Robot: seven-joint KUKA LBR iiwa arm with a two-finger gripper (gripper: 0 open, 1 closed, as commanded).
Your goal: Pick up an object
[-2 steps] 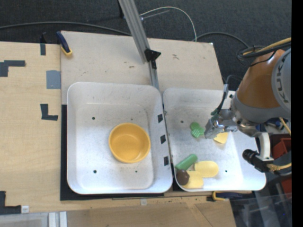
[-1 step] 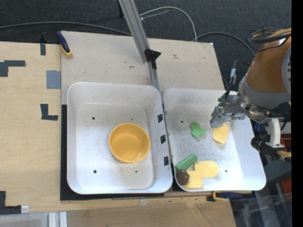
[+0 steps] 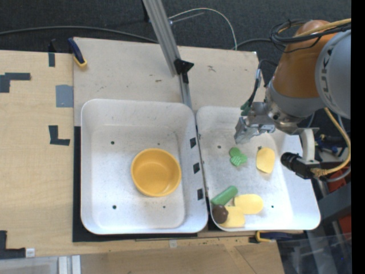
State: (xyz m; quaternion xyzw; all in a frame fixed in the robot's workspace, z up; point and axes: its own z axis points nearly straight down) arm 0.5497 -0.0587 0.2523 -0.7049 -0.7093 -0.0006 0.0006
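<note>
The grey and orange arm [image 3: 308,67] is reaching in from the right side of the frame, and its gripper [image 3: 246,135] is hanging over the upper middle of the right-hand bin [image 3: 296,210]. I cannot tell from here how wide the jaws are standing, since the metal head is hiding them, and nothing is showing between them. Just below the gripper tip, a touch to the left, a small green ridged piece [image 3: 238,157] is lying on the bin floor, close to the jaws but apart from them. To the right of it a pale yellow oval piece [image 3: 265,160] is resting near the bin's right side. Lower down, toward the bottom of that bin, a green stick-shaped item [image 3: 224,196] is lying at a slant, its lower end touching a dark brown lump [image 3: 220,213], and a larger yellow piece [image 3: 245,205] is sitting just beside both. In the left-hand bin [image 3: 97,153] a yellow bowl [image 3: 155,172] is sitting upright near the middle. A grey metal pole [image 3: 162,27] is slanting down from the top of the frame to the gap between the two bins.
</note>
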